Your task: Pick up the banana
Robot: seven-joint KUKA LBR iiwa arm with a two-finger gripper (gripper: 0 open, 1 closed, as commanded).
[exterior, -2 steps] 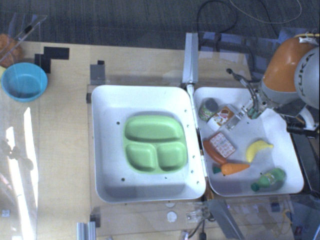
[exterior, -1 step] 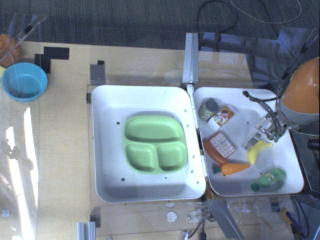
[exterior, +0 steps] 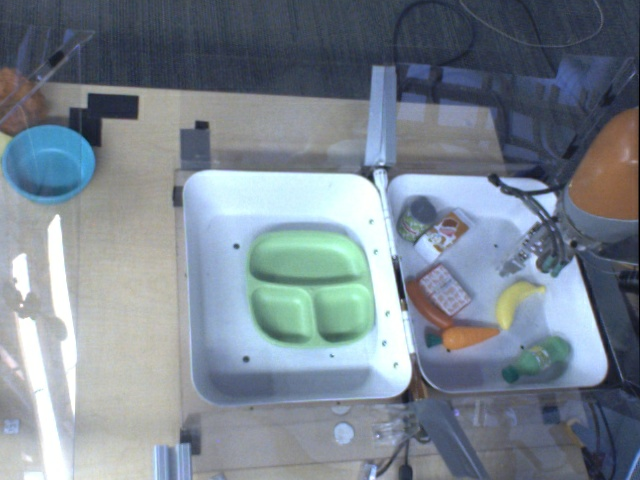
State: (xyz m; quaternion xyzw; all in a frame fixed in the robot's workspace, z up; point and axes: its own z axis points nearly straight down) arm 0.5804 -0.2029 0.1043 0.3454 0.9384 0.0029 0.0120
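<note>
1. A blue bowl [exterior: 49, 162] sits at the far left of the wooden bench [exterior: 120, 298], well apart from both bins.
2. The left bin [exterior: 210, 268] holds a green divided tray [exterior: 311, 285], with one long compartment at the back and two smaller ones at the front.
3. A metal rail [exterior: 381, 118] stands behind the seam where the two bins meet.
4. In the right bin [exterior: 580, 363], near its back left corner, a small tin can [exterior: 417, 218] stands beside a small carton [exterior: 442, 236] with a red and white label.
5. Nearer the front, a flat checked packet [exterior: 445, 291] rests partly on a reddish sausage-like piece [exterior: 427, 308], and an orange carrot [exterior: 470, 337] lies just in front of them.
6. The banana [exterior: 513, 301] lies toward the right half of the right bin, to the right of the packet and apart from it, with its curve running front to back.
7. A green bottle [exterior: 537, 359] lies on its side near the bin's front right corner, in front of the banana.
8. The gripper [exterior: 533, 255] hangs just behind and to the right of the banana, close to its upper tip, and the banana is not between its fingers; whether they are apart or together cannot be told.
9. The arm [exterior: 605, 183], with its orange band, enters from the right edge.
</note>
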